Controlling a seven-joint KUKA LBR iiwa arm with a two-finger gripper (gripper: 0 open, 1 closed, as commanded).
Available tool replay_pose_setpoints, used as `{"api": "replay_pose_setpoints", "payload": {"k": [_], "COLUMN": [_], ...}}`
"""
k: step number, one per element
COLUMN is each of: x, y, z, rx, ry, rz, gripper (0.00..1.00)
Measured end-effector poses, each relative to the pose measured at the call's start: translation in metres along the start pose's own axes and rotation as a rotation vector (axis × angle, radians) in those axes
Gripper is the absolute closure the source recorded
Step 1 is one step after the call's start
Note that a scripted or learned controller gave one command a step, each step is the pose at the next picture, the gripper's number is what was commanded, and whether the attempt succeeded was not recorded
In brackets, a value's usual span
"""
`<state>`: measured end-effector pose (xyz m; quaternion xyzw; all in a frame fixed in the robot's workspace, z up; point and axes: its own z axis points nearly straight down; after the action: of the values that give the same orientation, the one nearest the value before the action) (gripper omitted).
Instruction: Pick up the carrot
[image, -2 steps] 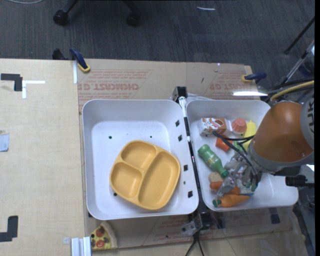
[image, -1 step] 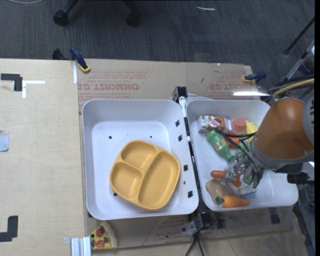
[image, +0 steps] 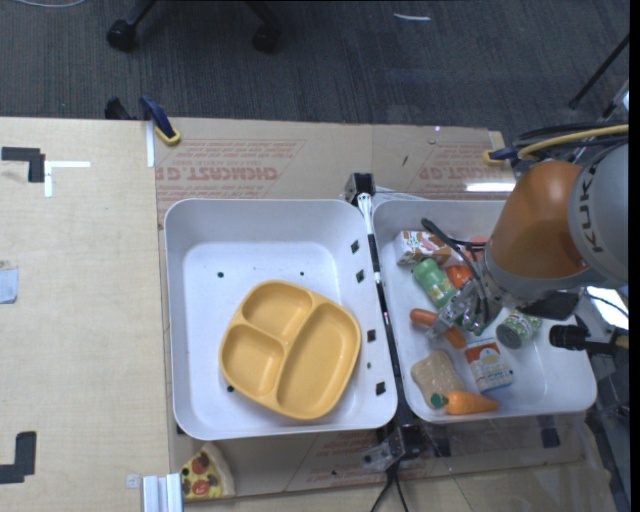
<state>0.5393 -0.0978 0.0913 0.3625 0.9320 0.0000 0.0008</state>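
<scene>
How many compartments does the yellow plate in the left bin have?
3. The yellow plate has two smaller compartments along its left side, one toward the upper left and one lower left, and one long compartment along its right side. None look hidden.

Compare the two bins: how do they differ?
The left bin bears one yellow three-part tray; the right bin holds a jumble of small items, among them the carrot. The arm hangs over the right bin, not the left. Both are shallow, white, side by side.
</scene>
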Motion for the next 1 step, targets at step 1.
{"api": "replay_pose_setpoints", "payload": {"k": [1], "x": [0.0647], "y": [0.0434], "z": [-0.1002], "rx": [0.0], "ry": [-0.001], "rz": [0.321], "gripper": [1.0]}}
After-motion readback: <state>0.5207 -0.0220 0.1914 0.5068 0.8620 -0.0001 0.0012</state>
